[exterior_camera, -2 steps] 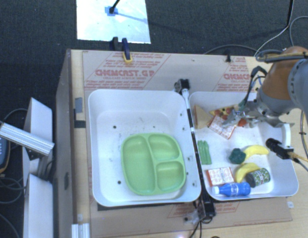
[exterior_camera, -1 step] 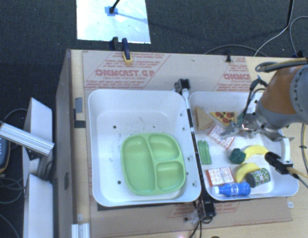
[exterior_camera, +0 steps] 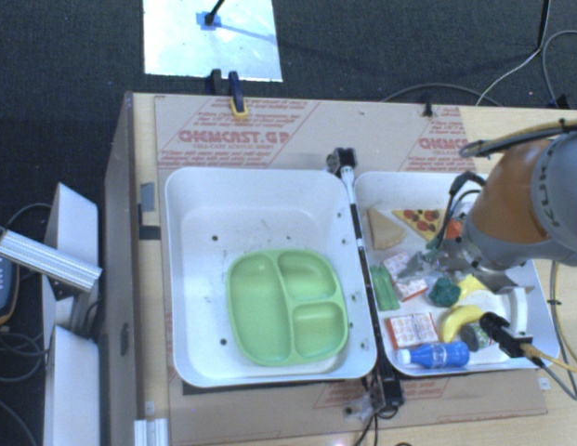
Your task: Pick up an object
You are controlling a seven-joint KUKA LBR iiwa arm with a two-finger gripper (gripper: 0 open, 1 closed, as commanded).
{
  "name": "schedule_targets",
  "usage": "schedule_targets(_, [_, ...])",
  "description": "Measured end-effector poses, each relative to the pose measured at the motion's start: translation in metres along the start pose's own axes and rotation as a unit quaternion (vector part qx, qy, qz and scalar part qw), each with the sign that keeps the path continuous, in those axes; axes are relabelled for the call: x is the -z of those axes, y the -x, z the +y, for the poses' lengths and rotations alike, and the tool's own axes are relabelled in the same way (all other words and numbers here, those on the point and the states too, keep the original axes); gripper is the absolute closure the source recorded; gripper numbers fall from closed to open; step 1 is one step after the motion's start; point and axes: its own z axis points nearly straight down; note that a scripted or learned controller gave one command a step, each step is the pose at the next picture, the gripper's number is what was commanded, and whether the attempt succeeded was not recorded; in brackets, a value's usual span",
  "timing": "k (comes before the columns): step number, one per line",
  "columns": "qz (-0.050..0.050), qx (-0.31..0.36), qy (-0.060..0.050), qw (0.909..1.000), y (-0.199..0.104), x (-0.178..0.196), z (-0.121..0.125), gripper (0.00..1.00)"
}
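In the camera view, the arm (exterior_camera: 516, 203) is reaching in from the right, and the gripper (exterior_camera: 435, 266) is hanging low over the middle of the right bin (exterior_camera: 404, 191). Its tip is blending into the clutter beneath it, so I cannot tell whether it is open or closed, and nothing is showing as held.

The likeliest target, a teal lump (exterior_camera: 444, 292), is lying just below the gripper in the view. It is touching or nearly touching a banana (exterior_camera: 460, 321) at its lower right. One packet (exterior_camera: 405, 279) is lying just left of the lump, and a second packet (exterior_camera: 411, 328) is sitting nearer the front. A bottle (exterior_camera: 435, 354) is lying along the near wall and a pizza slice (exterior_camera: 411, 221) is resting by the far wall. A green plate (exterior_camera: 288, 305) is sitting alone in the left bin (exterior_camera: 204, 203).

Done well, the step is calling for three things, in my judgement:
- **Centring:** the gripper should be coming squarely over the lump before dropping.
- **Closing line:** it should be running between packet and banana, so that neither is getting pinched along with the lump.
- **Depth:** the gripper should be going deep enough to catch the lump's sides rather than its rounded top, where a grip is likely to be slipping.

A slow, straight lift would be guarding against dragging the neighbours along.
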Motion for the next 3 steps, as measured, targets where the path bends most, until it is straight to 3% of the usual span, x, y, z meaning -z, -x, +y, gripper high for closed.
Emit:
schedule_targets(1, [0.001, 0.000, -0.006, 1.0000, 0.071, 0.040, 0.042, 0.00])
schedule_targets(2, [0.002, 0.001, -0.008, 1.0000, 0.041, -0.006, -0.012, 0.00])
schedule_targets(3, [0.002, 0.001, -0.008, 1.0000, 0.004, -0.005, -0.050, 0.00])
